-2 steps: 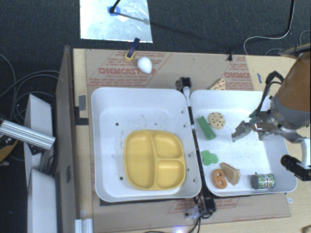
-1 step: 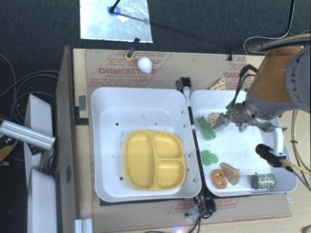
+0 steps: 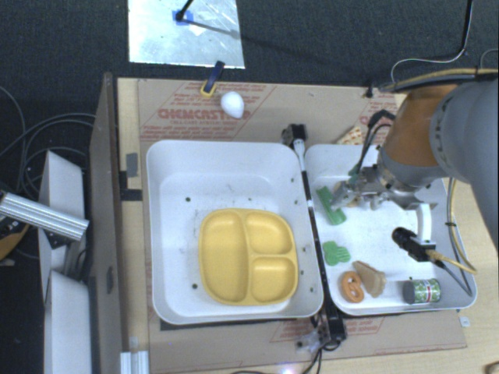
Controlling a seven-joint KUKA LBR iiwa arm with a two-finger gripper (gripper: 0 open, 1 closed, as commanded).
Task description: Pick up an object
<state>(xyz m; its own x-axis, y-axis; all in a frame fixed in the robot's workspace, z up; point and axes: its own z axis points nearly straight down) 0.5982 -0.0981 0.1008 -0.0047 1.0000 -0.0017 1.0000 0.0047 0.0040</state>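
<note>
Arm: KUKA arm (image 3: 437, 131) reaches in from the right over the right bin (image 3: 390, 298); orange band visible above the wrist.
Gripper: gripper (image 3: 352, 192) hangs low in the upper left part of the right bin, near the bin's left wall.
Fingers: spread cannot be told; the wrist body hides them, and nothing is seen held.
Target, likely: green elongated piece (image 3: 330, 207), lying tilted on the bin floor just below and left of the gripper, close to the dividing wall.
Other right-bin contents: green flat toy (image 3: 336, 252) mid-bin; pretzel-shaped toy (image 3: 352, 287) touching a tan wedge (image 3: 371, 278) at the front; small can (image 3: 422, 291) on its side at the front right.
Left bin: left bin (image 3: 179, 170) holds a yellow compartment plate (image 3: 249, 255).
Worktop: white egg-shaped object (image 3: 232, 104) behind the bins.
Handling, judged: green piece looks like light, stiff plastic, smooth enough to slip; not fragile.
Hold point, judged: pinch across its narrow width near the middle; the adjacent wall leaves little room for the left finger.
</note>
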